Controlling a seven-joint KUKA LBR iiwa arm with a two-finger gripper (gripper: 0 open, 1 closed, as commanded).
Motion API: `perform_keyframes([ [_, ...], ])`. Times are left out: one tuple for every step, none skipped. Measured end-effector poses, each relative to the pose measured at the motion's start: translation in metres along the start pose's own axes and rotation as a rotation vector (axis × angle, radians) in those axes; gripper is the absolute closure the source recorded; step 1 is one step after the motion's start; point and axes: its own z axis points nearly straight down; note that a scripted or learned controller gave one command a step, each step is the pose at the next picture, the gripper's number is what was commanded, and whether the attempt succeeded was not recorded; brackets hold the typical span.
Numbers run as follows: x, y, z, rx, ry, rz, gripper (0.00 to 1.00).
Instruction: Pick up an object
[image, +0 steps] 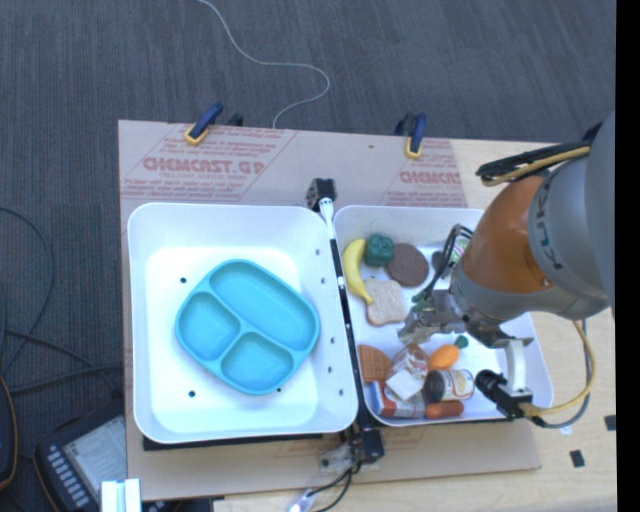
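In the camera view, two shallow white bins sit side by side on a brown cardboard sheet printed with red lettering, clamped at its far edge by two blue and yellow clamps (204, 122). The left bin (160, 240) holds a light blue divided plate (247, 325) with three compartments, lying a little left of the bin's middle. The right bin (540, 370) holds a jumble of toy food: a yellow banana (354, 270) lies along its left wall, a dark green lumpy piece (379, 249) sits just beside the banana's far end, and a round brown cookie-like disc (407, 265) rests right of that. A pale slice of toast (385, 303) lies near the banana's near end, touching it or nearly so. Nearer the camera sit a waffle-patterned orange-brown piece (373, 364), a white packet (406, 383), a small orange carrot-like piece (443, 355), a dark oval item (435, 385) and a red-orange piece (443, 409) against the near wall. The grey arm with its orange band (505, 245) reaches in from the right over the right bin, and the gripper (428, 325) hangs low over the middle of the pile, just right of the toast and above the carrot-like piece. Whether it is clenched or released cannot be told here, and no item is clearly seen in its grasp.
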Motion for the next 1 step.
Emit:
perform_keyframes([
  [0.0001, -0.0001, 0.0002, 0.0, 0.0, 0.0, 0.0],
])
